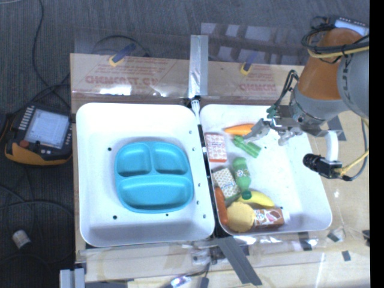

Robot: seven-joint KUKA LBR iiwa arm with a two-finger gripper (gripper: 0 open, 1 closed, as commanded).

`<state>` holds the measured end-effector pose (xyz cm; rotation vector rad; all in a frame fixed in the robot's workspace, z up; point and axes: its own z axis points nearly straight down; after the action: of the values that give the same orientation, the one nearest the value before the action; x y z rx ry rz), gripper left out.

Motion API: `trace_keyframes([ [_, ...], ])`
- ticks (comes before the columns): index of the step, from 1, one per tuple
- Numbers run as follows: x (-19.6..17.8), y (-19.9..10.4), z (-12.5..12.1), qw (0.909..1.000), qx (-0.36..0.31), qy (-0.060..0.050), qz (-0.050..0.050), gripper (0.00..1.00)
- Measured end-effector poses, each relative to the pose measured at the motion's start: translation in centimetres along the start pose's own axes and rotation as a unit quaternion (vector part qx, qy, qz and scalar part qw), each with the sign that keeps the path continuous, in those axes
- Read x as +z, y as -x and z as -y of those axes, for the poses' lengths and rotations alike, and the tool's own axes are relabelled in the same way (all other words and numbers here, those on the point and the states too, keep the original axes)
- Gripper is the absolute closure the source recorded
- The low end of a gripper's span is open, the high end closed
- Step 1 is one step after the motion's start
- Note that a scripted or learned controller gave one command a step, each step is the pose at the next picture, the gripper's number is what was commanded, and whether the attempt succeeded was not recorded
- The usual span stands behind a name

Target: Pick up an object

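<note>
Over the right bin (312, 197), near its far edge, the claw (271, 129) hangs with its two fingers spread apart and nothing between them. Its tips sit just beside a carrot (239, 128) and a green pod-shaped toy (246, 146), the nearest candidates for a pick. More toys crowd the bin's left wall: a white and red packet (215, 147), a green bottle (241, 171), a checkered wrapper (224, 180), a banana (259, 198), a yellow lemon-like piece (239, 216) and a red-labelled can (268, 218).

From here the risk is a miss, I think. The carrot and pod lie close together, so a finger may land on one and nudge the other aside, or the slim round shapes may squirt out as the fingers close.

Faded red print runs along the cardboard (129, 80) behind the bins, too washed out to read. Labels on the toys are too small to make out. A blue divided tray (155, 174) lies in the left bin (96, 161) on the tabletop.
</note>
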<state>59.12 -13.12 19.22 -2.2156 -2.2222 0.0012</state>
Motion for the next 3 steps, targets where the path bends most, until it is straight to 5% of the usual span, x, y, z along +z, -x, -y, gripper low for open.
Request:
trace_keyframes([
  [1,9.0,-1.9,-5.0,0.9999,0.008,0.011,0.003,0.0],
  [2,10.6,2.1,-7.5,0.9997,0.023,-0.007,-0.002,0.0],
  [3,9.8,2.1,-7.4,0.9997,0.023,-0.009,0.0,1.0],
])
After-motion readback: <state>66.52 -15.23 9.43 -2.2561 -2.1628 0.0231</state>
